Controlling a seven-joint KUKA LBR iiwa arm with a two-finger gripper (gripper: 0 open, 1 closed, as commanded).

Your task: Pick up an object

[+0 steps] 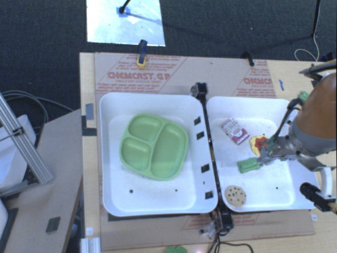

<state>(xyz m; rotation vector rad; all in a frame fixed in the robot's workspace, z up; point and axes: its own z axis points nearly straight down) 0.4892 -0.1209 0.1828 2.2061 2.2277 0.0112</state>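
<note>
My gripper (267, 154) reaches in from the right, low over the middle of the right bin (279, 194). Its tip sits at the right end of a green block (246, 166) that lies on the bin floor. A yellow and red toy (257, 143) lies just above the tip, partly covered by it. A red and white packet (234, 130) rests further back, to the left. A round chocolate-chip cookie (235, 195) lies near the bin's front left corner.
The left bin (113, 194) holds a green divided plate (154, 146). A black divider with clips (206, 146) runs between the bins. The arm's grey body (316, 125) covers the right bin's right side. A black part (315, 195) juts out by its front right corner.
</note>
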